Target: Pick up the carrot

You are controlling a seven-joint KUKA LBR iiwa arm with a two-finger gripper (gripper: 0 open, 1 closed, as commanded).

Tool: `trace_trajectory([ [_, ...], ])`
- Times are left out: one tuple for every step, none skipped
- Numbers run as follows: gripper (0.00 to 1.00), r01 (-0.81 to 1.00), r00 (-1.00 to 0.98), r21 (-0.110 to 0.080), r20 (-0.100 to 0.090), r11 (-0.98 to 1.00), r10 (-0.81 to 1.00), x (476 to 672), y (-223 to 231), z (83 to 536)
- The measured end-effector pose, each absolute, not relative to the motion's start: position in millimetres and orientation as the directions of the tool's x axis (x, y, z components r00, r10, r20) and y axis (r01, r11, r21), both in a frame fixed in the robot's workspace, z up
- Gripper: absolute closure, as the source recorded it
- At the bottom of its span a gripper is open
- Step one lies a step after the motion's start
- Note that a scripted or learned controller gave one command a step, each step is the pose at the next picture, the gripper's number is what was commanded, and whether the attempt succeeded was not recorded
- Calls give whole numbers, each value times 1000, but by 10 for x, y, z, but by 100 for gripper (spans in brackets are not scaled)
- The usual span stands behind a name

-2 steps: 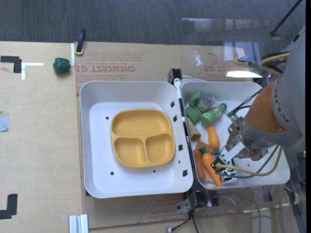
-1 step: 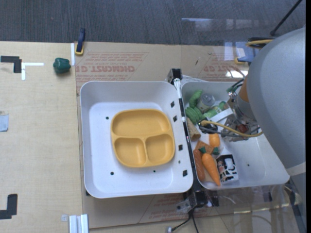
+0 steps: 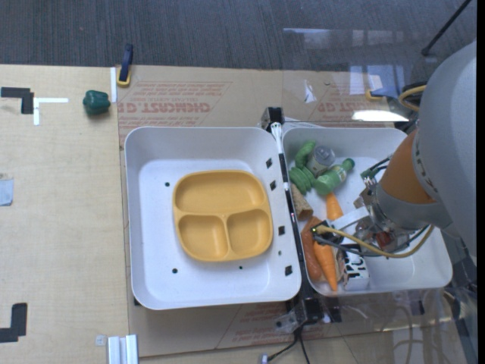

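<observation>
The grey arm with its orange band reaches in from the right and hangs over the right-hand white bin; the gripper sits low over the middle of that bin, and whether it is wide, narrow or holding anything cannot be told, since the wrist hides it from above; the carrot lies in the same bin close to its left wall, long and orange, its narrow end toward the near edge, just left of the gripper; a darker reddish-orange piece lies along the carrot's left side, touching it or nearly so; a smaller orange piece lies a little further back; behind that sits a cluster of green items, among them a green bottle, with a grey round thing in their midst; a brown piece rests by the left wall; a black-and-white object lies just right of the carrot; the left-hand white bin holds a yellow three-compartment plate, lying flat; both bins stand on a cardboard sheet; a dark green lump sits on the bench well to the left.
</observation>
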State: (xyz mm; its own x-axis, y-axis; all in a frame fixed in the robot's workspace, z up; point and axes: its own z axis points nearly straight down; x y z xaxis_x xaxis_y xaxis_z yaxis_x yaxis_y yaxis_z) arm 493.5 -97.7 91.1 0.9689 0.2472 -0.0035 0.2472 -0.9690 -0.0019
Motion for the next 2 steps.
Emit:
trace_trajectory([
  [0,227,974,-4,-6,-974,227,5308,-941,905],
  [0,277,961,-3,-3,-961,277,5153,-975,914],
])
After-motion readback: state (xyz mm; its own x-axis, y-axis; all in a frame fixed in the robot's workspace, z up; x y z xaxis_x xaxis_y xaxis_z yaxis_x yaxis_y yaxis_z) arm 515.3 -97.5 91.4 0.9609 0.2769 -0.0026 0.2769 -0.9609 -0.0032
